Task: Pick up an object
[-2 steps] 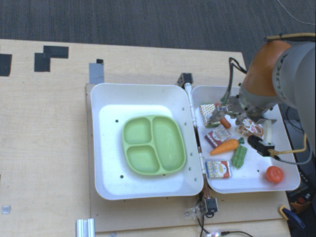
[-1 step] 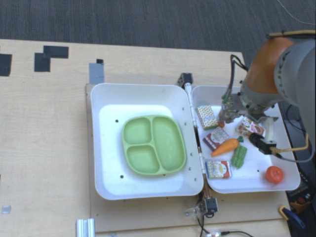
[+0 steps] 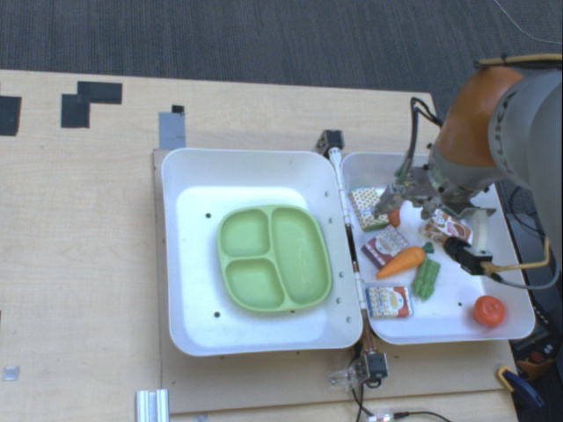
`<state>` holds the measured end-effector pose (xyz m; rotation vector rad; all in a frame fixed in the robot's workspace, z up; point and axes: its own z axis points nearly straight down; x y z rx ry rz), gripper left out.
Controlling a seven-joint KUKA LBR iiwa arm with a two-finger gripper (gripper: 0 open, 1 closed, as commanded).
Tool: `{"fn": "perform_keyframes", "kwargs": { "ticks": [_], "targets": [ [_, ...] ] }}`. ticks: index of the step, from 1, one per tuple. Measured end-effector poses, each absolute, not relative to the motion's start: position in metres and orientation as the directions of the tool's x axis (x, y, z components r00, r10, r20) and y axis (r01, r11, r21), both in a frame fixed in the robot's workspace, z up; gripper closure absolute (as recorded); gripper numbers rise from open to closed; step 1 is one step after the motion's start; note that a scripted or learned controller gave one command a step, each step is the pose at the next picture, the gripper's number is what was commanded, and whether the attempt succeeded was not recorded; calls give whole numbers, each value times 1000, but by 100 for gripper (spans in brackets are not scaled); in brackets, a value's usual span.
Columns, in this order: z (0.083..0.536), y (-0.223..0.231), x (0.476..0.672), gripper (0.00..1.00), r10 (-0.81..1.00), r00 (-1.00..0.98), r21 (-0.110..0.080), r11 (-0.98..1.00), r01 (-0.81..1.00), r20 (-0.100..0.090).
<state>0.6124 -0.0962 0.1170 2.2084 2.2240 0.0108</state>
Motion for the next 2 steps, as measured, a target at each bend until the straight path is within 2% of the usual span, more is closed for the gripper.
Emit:
{"fn": "perform_keyframes", "kwargs": {
  "ticks": [1,2],
  "targets": [
    [128,-96,614,100,1000,-9,14,9,1000,-1],
    [128,-95,614,0,1000,-9,14,9,1000,0]
  ]
}}
